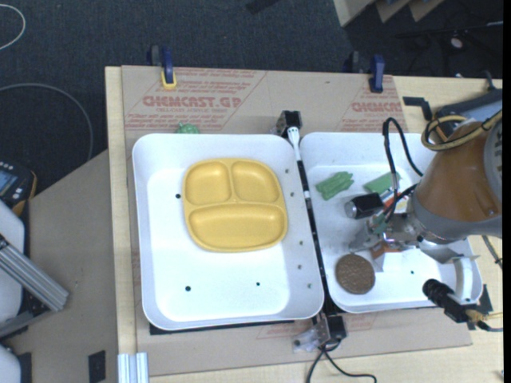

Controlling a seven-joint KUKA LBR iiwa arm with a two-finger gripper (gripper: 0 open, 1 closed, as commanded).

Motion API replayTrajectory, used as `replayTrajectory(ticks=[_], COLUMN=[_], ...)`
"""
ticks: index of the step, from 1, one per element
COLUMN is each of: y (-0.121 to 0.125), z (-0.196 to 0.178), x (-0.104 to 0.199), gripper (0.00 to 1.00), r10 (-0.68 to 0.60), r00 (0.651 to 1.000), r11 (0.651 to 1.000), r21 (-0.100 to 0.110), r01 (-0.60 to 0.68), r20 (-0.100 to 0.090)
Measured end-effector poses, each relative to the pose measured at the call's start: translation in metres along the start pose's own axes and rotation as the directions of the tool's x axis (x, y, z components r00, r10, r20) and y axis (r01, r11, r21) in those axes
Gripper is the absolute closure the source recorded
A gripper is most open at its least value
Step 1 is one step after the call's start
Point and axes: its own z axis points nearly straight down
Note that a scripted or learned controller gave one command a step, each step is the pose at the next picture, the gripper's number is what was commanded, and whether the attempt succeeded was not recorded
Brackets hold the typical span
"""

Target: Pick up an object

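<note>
The brown round disc [355, 273] lay just below the gripper [381, 242], whose jaw state I could not tell, and it looked stiff, light, best taken by its edges.

Even, fairly bright light is falling from overhead onto the bench [239, 94], and the two white bins [160, 238] are glowing almost washed out, with little surface detail. Shadows are lying soft and short; a faint one is sitting beneath the yellow tray [235, 204]. The dark floor [72, 30] at the far left is staying dim. The arm [459, 186] at the right is looking slightly soft, and the picture is showing mild grain throughout.
</note>
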Motion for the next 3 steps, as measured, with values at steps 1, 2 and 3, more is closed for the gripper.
replayTrajectory(ticks=[1, 2, 3], y=[0.081, 0.084, 0.028], z=[0.016, 0.001, -0.077], x=[-0.007, -0.013, 0.063], gripper=[0.0, 1.0, 1.0], r10=[0.0, 0.003, -0.007], r00=[1.0, 1.0, 1.0], r11=[1.0, 1.0, 1.0], r21=[-0.006, -0.027, 0.011], r01=[0.0, -0.002, 0.007], r20=[0.004, 0.019, -0.008])
